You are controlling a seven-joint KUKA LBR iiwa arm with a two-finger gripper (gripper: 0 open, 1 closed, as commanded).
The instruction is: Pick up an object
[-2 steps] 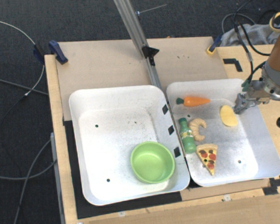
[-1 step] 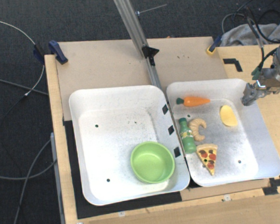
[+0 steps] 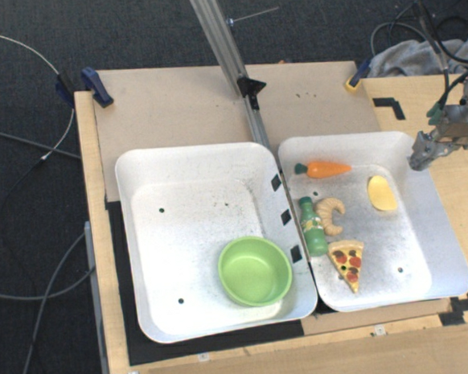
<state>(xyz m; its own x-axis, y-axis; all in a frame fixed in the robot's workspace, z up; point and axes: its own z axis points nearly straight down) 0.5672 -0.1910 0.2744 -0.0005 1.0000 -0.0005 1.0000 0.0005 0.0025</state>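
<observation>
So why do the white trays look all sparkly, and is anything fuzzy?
In the camera view, overhead light gives the right bin a greyish sheen with speckles, the green bowl casts only a soft shadow in the left bin, and the gripper at the right edge looks blurred, while the carrot and pizza slice stay sharp.

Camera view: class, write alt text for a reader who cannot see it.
A gripper hovers at the right bin's far right edge; that bin holds a carrot, yellow piece, croissant, green bottle and pizza slice. The left bin holds a green bowl.
</observation>
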